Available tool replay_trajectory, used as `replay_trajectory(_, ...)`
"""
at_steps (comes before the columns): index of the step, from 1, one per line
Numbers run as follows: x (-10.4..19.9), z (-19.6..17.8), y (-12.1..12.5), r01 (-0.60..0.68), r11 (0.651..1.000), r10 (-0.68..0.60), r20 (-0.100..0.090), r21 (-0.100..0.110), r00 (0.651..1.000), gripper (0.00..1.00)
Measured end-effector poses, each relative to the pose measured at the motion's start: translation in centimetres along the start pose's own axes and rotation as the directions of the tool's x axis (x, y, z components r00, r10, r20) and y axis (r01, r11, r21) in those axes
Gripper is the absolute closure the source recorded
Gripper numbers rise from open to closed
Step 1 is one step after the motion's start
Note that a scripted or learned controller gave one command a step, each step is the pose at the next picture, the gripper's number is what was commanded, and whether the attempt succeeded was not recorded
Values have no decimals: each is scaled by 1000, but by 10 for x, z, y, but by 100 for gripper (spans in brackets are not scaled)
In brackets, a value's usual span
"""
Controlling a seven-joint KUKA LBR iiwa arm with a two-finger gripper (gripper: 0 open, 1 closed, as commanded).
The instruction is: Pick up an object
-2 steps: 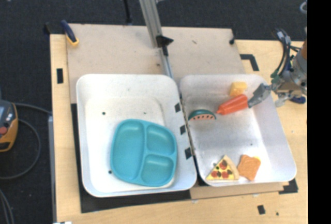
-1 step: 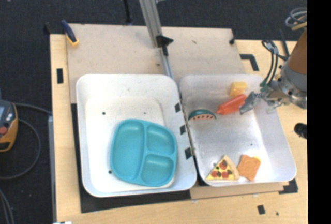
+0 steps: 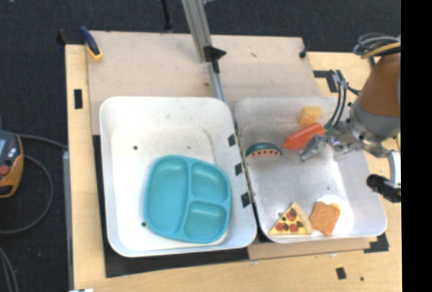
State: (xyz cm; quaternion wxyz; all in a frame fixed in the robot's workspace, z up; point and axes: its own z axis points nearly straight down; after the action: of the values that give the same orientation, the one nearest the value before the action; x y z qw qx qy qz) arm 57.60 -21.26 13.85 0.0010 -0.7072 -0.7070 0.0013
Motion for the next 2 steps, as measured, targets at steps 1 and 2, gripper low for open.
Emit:
replay_trajectory(1,-1,39,1,-2,1000,2,1,-4,1000,0)
replay_trajectory(2,-2,25,2,-3,1000,3,2,-10,1000,100)
